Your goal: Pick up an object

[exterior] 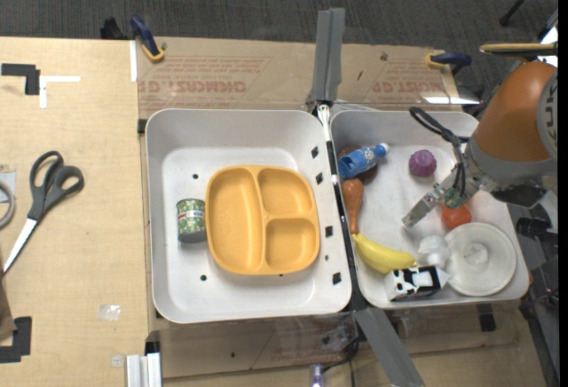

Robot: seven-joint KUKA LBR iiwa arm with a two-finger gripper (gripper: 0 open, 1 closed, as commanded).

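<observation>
The right bin holds a blue bottle, a purple ball, an orange carrot-like piece, a banana, a red-orange fruit, a small white item, a round white dish and a black-and-white toy. My gripper reaches in from the right and hangs low over the bin's middle. It sits just left of the red-orange fruit and above the small white item. Nothing is visibly held in it.
The left bin holds a yellow divided plate with a green can at its left side. Scissors lie on the wooden bench far left. A grey divider bar rises between the bins at the back.
</observation>
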